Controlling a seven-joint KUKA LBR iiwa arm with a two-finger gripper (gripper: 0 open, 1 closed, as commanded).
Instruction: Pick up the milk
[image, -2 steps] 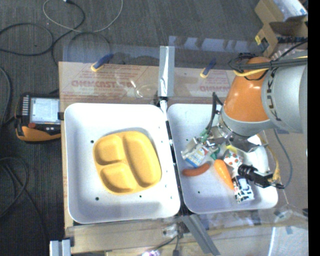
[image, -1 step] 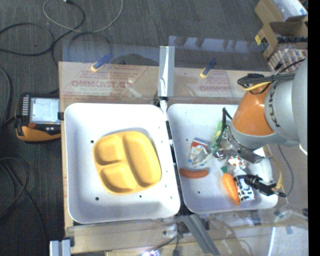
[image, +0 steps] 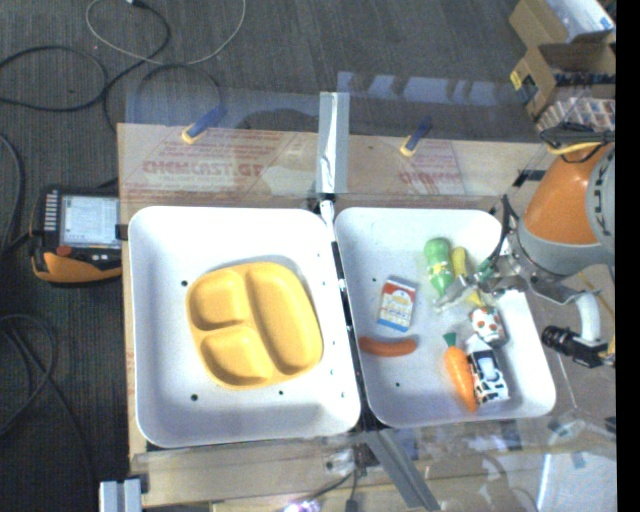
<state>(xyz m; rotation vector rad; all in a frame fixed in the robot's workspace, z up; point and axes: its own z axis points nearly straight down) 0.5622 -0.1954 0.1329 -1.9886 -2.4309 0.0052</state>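
Dark carpet surrounds the bench (image: 230, 160); the milk (image: 490, 378) lies untouched at the lower right of the right bin (image: 400, 225), beside the carrot (image: 459, 377), while the gripper (image: 478, 285), state indeterminable, hovers above-left of it, leaving the pick undone.

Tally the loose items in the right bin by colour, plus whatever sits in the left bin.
Green: 1, the bottle
Orange: 1, the carrot
Red-brown: 1, the sausage
White with print: 3, the small box, the milk carton, the red-spotted item
Yellow: 1, the divided tray in the left bin
Total: 7
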